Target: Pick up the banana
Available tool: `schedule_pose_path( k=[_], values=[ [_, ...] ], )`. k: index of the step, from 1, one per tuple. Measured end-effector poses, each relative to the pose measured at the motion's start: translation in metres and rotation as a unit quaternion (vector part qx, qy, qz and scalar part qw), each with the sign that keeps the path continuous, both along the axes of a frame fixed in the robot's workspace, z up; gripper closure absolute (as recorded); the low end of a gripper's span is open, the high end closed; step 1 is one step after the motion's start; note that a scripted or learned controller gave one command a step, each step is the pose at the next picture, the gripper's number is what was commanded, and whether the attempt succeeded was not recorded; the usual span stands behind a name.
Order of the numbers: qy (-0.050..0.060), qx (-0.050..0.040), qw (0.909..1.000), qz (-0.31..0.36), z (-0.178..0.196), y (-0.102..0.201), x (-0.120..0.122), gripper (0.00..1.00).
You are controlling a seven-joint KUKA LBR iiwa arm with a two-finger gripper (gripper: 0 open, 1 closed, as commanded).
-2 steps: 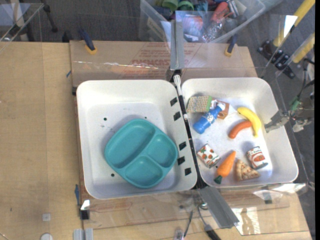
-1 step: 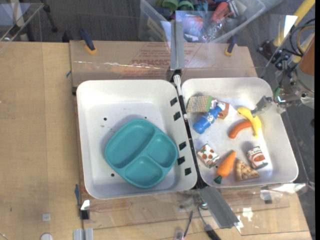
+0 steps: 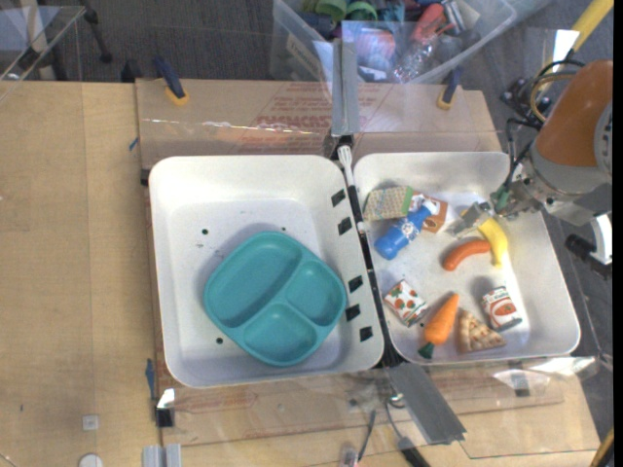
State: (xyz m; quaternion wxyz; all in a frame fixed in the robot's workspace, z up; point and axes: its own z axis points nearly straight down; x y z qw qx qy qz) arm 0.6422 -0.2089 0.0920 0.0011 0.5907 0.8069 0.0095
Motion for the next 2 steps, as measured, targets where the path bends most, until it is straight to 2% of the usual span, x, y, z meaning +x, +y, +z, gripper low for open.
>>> schedule_pose_path(
  k=[1, 2],
  values=[
    [-0.004, -0.0067, 1.0000, 0.000, 0.012, -0.004, 0.001, 1.00],
    [0.006, -0.0068, 0.9972, -0.074, 0.094, 0.046, -0.002, 1.00]
  ],
)
